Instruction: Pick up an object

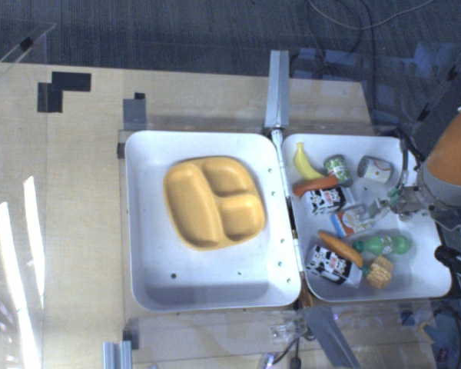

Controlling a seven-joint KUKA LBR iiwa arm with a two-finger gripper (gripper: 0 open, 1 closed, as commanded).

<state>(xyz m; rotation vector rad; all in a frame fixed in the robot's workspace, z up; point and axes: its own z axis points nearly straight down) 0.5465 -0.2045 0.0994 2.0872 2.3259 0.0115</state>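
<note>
In the camera view, nearest the lens along the bottom edge, sits a grey metal bracket and clamp (pixel 323 337) at 6 o'clock, seemingly fixing the bins to the pale wooden tabletop (pixel 61 206).

Above it lie the two shallow white bins. The left white bin (pixel 150 283) holds only a yellow moulded plastic tray with three compartments (pixel 213 202), lying flat near its middle, probably parked there as a drop-off target.

The right white bin (pixel 426 279) carries the clutter to choose from. At its 11 o'clock lies a yellow plastic banana (pixel 304 163), with a small green can (pixel 336 166) just beside it and a white-and-grey cup on its side (pixel 375 169) towards 12 o'clock. Below the banana an orange carrot-like stick (pixel 315 184) rests against a black-and-white patterned carton (pixel 323 199). At 6 o'clock a second black-and-white carton (pixel 328 263) lies under an orange sausage-shaped toy (pixel 340 249), next to a yellow corn cob (pixel 379 270) and a green plastic bottle lying flat (pixel 382 245).

The grey arm with its orange band (pixel 455 156) comes in from 3 o'clock. Its pincer (pixel 380 208) is low over the bin's centre, just above a white-and-red flat packet (pixel 356 218), likely the intended pick. I cannot tell whether the pincer is apart or together, and nothing shows as held.
</note>
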